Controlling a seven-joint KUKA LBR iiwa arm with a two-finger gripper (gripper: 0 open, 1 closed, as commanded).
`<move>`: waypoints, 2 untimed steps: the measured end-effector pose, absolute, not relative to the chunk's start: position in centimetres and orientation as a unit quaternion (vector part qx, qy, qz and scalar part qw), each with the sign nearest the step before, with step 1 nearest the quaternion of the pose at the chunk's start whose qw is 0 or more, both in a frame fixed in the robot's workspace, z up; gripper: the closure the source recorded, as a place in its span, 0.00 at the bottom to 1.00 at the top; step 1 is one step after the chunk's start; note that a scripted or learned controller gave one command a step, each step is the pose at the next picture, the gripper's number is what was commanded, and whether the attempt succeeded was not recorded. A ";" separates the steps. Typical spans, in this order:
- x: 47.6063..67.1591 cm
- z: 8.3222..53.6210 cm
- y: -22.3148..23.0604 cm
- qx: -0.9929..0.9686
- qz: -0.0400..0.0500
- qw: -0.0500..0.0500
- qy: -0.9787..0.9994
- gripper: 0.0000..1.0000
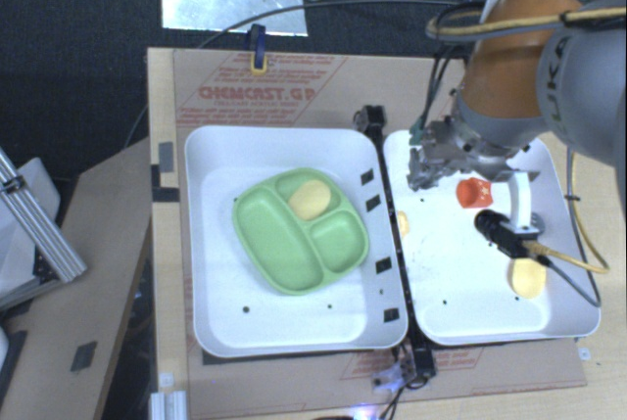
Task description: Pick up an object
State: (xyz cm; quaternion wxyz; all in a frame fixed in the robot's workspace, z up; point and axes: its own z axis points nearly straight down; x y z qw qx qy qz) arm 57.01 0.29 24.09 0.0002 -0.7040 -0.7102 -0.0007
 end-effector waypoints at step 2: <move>56.7 21.5 10.5 -0.704 0.000 0.001 -0.710 1.00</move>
